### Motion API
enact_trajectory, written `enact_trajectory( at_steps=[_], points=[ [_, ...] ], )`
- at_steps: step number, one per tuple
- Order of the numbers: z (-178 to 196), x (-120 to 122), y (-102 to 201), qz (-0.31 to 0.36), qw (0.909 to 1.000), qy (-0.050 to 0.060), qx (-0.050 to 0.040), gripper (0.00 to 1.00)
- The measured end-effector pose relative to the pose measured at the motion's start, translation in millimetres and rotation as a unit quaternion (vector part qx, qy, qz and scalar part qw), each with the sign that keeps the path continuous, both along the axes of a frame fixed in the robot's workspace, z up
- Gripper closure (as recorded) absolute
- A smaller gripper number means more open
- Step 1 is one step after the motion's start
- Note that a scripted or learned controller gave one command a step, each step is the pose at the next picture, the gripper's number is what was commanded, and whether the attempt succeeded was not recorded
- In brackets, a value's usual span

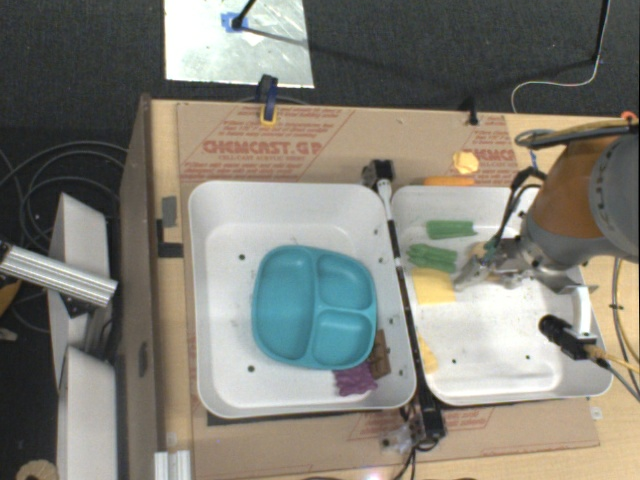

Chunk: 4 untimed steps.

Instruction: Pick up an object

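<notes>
The right bin (500,368) holds two green pieces, one at its back (449,230) and one just below it (430,257). A pale yellow block (433,289) lies in front of them, and a small yellow piece (427,353) rests against the left wall. My gripper (470,270) is low in this bin, right beside the yellow block and the lower green piece. The wrist (560,218) rises behind it to the right. Nothing shows as lifted.
The left bin (225,238) carries a teal divided plate (313,306), with a purple object (352,379) and a brown one (380,356) at its front right corner. An orange item (450,180) lies on the right bin's back rim. A black part (565,336) juts over the right bin.
</notes>
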State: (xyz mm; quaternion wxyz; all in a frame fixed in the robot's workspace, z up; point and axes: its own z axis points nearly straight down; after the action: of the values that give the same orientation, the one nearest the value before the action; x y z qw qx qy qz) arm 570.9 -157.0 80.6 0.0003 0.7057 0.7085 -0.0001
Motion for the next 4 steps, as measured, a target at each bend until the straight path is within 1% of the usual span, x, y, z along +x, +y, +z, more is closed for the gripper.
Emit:
enact_trajectory(
  at_steps=[1,2,3,4],
  points=[
    [3,-84,-54,-0.005,1.0000,0.002,-0.0013,0.00],
    [5,0,7,0.004,1.0000,-0.004,0.0010,0.00],
    [3,-88,-2,-0.003,1.0000,0.003,0.0007,0.00],
    [18,-3,12,0.003,1.0000,-0.005,-0.0004,0.00]
  ],
)
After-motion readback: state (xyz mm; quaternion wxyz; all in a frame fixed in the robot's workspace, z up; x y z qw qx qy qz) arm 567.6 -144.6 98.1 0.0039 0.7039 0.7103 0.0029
